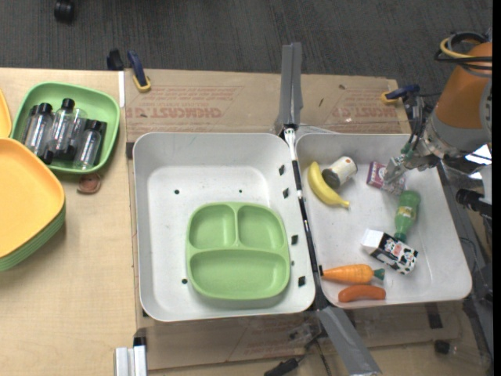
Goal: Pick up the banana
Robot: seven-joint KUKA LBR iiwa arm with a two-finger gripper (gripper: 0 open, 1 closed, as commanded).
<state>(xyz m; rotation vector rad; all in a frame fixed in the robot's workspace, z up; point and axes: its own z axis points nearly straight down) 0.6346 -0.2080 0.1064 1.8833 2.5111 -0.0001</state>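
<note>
Over the right bin's [462,276] far right corner, the grey arm [462,100] with its orange band reaches in and ends in the tool [399,171], which hangs just above a small purple-and-white packet [376,175]; from this slanted view I cannot tell how the tool is set, and nothing can be seen caught in it. Well to the tool's left, the banana [325,186] lies on the bin floor near the bin's left wall, curved and running from the far side toward the near side, untouched. A small white cup [341,168] on its side rests against the banana's upper right. Just below the tool, a green bottle [405,212] lies pointing toward the near edge, and beside its lower end sits a black-and-white patterned box [391,251]. Near the front wall a carrot [349,273] and a reddish-orange sausage-shaped piece [362,294] lie side by side. The left bin [156,163] holds a green divided plate [237,251]. Farther left on the counter [70,304] stands a green tray [106,108] with several dark-capped bottles [63,135], next to a stack of orange plates [27,202].
</note>
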